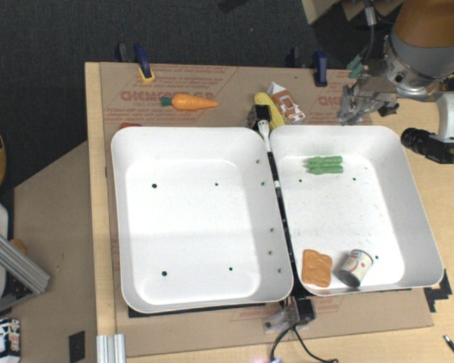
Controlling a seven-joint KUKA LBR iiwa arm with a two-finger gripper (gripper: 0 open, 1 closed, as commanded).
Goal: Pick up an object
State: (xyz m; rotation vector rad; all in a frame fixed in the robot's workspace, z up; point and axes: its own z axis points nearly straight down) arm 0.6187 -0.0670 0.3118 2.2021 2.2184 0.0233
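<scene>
The right bin (408, 203) holds three things: a green pea-pod-like piece (324, 165) near its back, an orange-tan flat piece (316, 268) at its front, and a small white-and-grey can (354, 267) lying beside that. My gripper (357, 109) hangs above the bench just behind the right bin's back rim, under the grey wrist with the orange band. Nothing shows between its fingers. The green piece lies forward and left of it.
The left bin (136, 203) sits beside the right one. Behind the bins on the cardboard lie a toy carrot (189, 102), a yellow piece (266, 106) and a brown-white packet (287, 106). Blue clamps (144, 63) hold the back edge. A black fixture (431, 144) is at the right.
</scene>
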